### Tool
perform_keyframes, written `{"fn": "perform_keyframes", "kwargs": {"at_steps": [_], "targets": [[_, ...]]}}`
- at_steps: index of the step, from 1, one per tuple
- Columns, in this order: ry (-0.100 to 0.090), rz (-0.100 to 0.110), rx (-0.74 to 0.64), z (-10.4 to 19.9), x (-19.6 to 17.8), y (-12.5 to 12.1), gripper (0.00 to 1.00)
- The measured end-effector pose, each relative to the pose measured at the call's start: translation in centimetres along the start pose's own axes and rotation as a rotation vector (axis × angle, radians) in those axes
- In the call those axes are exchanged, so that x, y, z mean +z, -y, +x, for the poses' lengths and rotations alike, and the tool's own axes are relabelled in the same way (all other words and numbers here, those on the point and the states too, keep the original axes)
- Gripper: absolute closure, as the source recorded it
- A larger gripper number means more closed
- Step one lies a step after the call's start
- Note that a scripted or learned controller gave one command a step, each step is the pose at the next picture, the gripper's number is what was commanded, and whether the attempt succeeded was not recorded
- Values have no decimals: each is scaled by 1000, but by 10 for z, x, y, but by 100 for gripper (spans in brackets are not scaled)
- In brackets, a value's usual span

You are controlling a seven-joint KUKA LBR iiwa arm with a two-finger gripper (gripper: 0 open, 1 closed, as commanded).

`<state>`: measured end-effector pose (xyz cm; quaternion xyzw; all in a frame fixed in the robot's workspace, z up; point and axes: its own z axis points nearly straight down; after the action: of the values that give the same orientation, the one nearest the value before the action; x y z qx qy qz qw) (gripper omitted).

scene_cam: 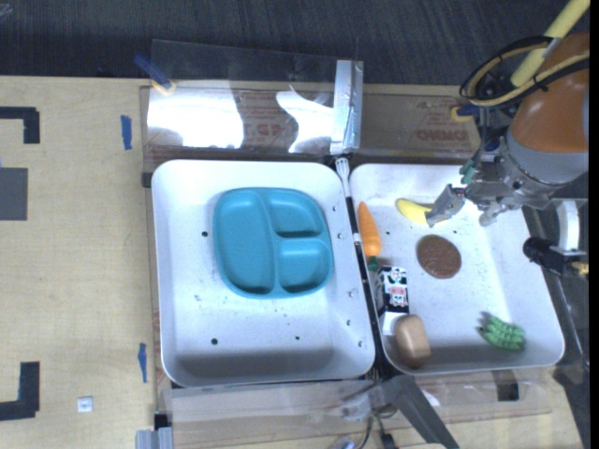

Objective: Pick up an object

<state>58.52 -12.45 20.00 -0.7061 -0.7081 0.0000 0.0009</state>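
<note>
Yellow banana (410, 210) lies just left of the gripper (465, 207)

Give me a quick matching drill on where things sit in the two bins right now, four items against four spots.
Items:
1. blue divided plate
2. carrot
3. brown round cookie
4. green toy

Places:
A. near corner of the right bin, on the arm's side
B. middle of the left bin
C. along the right bin's left wall
D. centre of the right bin, below the gripper

Pairs: 1-B, 2-C, 3-D, 4-A
</note>
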Motion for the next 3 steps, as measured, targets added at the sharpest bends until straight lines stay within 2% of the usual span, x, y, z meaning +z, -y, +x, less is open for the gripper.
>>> {"fn": "perform_keyframes", "kwargs": {"at_steps": [1, 2, 3], "targets": [[0, 0, 0, 0, 0, 0, 0], [2, -7, -40, -25, 112, 19, 0], [2, -10, -35, -26, 102, 19, 100]]}}
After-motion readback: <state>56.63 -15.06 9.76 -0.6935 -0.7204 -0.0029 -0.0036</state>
